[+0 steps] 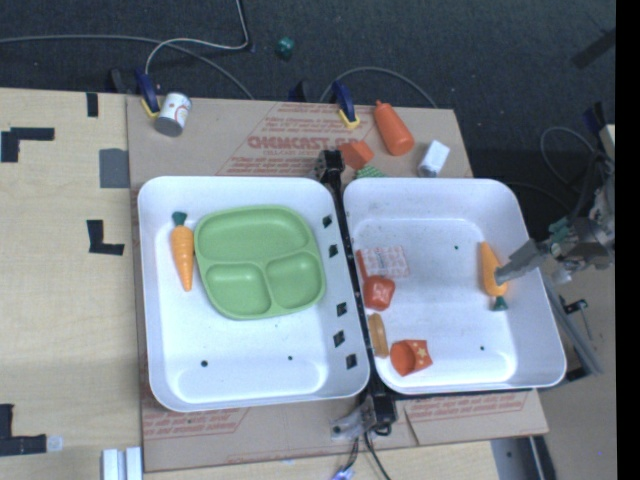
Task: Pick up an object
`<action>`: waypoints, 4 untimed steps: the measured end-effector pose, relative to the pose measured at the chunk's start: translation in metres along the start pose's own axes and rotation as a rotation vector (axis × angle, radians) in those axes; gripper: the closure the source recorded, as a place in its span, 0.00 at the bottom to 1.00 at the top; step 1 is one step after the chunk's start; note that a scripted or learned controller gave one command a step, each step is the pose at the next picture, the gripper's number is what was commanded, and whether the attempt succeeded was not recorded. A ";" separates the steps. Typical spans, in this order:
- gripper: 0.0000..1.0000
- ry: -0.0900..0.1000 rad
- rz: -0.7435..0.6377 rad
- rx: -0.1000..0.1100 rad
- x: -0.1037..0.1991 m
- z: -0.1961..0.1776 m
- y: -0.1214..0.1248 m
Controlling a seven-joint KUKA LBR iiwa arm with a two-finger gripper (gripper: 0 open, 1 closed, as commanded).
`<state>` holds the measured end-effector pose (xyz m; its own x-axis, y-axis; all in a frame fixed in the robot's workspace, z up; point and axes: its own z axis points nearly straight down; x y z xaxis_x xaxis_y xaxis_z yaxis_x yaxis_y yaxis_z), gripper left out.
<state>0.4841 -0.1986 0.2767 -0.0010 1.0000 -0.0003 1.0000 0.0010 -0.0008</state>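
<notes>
Gripper (512, 265) at right bin's (530, 348) right wall, over small orange carrot-shaped toy (488, 269).
Cannot tell my grip state. Carrot toy lies inside white right bin, against that wall.

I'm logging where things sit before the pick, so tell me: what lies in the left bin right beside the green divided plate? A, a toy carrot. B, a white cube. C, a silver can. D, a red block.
A: a toy carrot lies along the left side of the green divided plate inside the left bin.
</notes>
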 end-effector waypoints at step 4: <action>0.00 -0.004 0.001 -0.003 0.050 0.188 0.124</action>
<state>0.6079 -0.1488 0.0882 0.0003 1.0000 -0.0040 1.0000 -0.0003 0.0026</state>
